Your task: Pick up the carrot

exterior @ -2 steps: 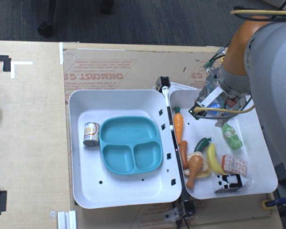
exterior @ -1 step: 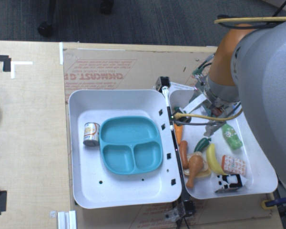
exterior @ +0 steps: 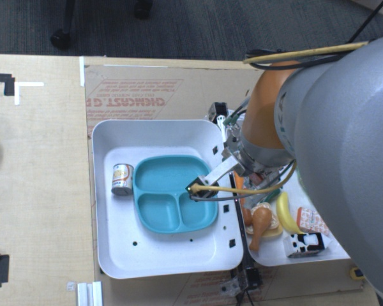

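We record the carrot (exterior: 239, 183) just left of the gripper (exterior: 251, 169) (opening impossible to tell), lengthwise along the bin wall.

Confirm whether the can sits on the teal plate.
No, the can rests on the bin floor beside the plate's left edge.

arm (exterior: 345, 139) comes in from right of the left bin (exterior: 115, 247), bent steeply down. orange band (exterior: 268, 110) sits above that bin's far right corner. gripper (exterior: 247, 171) hangs over its right wall, pointing down.
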You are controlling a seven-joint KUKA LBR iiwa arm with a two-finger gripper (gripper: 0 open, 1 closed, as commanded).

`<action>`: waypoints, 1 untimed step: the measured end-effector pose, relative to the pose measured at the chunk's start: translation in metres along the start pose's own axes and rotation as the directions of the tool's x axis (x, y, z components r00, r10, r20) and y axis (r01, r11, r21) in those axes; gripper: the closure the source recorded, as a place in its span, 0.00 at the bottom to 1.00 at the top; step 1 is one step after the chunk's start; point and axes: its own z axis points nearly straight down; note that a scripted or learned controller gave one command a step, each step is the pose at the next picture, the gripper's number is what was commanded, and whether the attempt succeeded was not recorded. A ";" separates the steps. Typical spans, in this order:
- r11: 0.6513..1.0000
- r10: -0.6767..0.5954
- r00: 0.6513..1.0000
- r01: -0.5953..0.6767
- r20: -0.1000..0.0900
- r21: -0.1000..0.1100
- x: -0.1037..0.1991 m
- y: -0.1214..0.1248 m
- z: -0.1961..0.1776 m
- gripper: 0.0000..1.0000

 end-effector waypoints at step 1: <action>1.000 -0.003 1.000 0.003 0.003 0.001 0.000 0.002 -0.008 1.00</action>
